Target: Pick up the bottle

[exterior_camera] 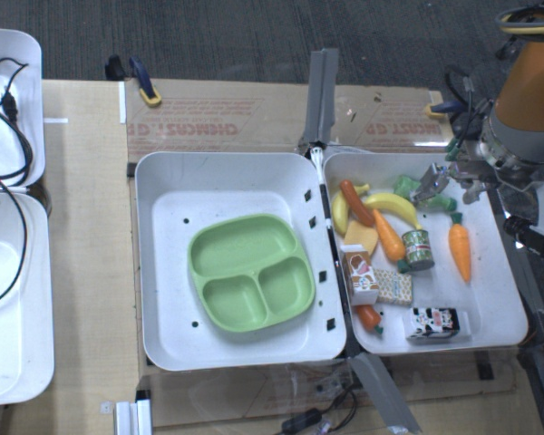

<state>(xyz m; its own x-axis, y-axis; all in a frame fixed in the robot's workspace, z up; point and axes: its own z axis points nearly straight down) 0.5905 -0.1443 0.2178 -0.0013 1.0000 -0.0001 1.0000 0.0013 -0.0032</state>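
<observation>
Pick not yet completed: nothing is being seen lifted clear of the right bin (512, 320).

The gripper (432, 185) is being observed low over the far part of that bin, at the end of the arm (526, 98) reaching in from the right. Its state, released or clenched, cannot be told; the tool is small and partly blurred at this slant.

The bottle (406, 187) is being read, with some doubt, as the green item lying directly under the gripper. Green is showing on both sides of the tool, to the left and again at the lower right, so the tool is apparently being held over the bottle's middle. Contact cannot be confirmed.

Neighbours being noted: banana (390, 207) just beside the bottle, small can (418, 249) nearer the camera, carrot (460, 251) to the right.

The green divided tray (251, 270) is being left untouched in the left bin (154, 243).

Judged remaining: a confirmed closure on the bottle, then the lift.
</observation>
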